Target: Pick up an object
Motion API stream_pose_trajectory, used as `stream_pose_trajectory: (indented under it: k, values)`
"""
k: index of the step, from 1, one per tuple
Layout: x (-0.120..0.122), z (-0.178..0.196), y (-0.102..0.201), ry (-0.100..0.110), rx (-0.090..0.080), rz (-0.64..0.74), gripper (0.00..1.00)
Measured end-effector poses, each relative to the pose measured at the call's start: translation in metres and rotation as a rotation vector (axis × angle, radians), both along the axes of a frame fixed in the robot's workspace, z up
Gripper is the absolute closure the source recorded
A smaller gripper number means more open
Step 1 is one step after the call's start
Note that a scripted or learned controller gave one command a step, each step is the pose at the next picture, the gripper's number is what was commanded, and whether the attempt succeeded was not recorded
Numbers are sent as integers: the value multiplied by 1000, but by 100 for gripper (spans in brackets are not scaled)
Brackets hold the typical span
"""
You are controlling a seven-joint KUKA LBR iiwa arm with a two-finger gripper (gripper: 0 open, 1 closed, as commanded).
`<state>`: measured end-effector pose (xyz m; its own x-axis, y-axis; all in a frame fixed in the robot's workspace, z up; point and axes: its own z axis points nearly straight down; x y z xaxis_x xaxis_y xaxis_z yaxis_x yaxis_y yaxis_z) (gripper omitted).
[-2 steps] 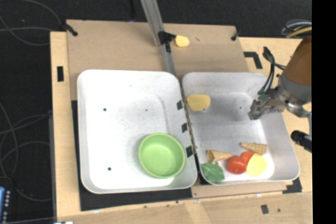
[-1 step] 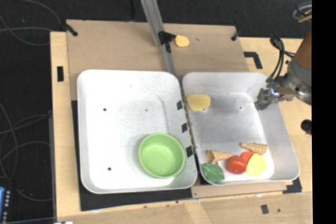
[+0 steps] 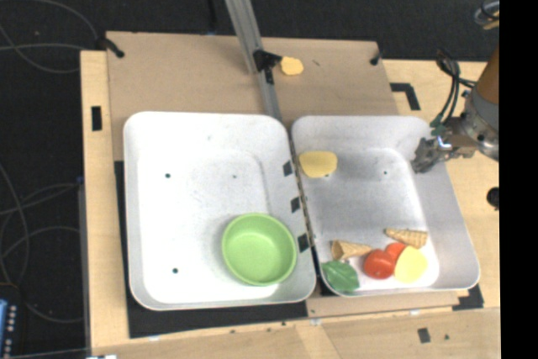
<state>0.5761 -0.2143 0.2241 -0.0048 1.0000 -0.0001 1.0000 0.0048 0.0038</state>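
Gripper (image 3: 427, 152) of mine sits at the right bin's (image 3: 458, 214) far right rim, near its upper corner, with nothing between it and the white floor beneath. At this size and blur I cannot tell how it is set, and I see no object in it.

Everything worth taking lies away from me. Nearest, I judge, is the pale yellow piece (image 3: 318, 163) against the bin's left wall, straight across toward the view's left and roughly level with me. A cluster waits at the near edge, down and slightly left: two cone-shaped pieces, one (image 3: 407, 237) lying across the bin and one (image 3: 350, 249) beside it, then a red piece (image 3: 380, 263) touching a yellow round one (image 3: 411, 266), and a green piece (image 3: 340, 274) in the corner. Left bin holds a green bowl (image 3: 259, 248), well apart from me.
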Motion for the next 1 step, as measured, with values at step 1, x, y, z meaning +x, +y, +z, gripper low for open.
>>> stream_pose_trajectory:
  k: [1]
  values:
    - [18,-4,44,1,0,2,100]
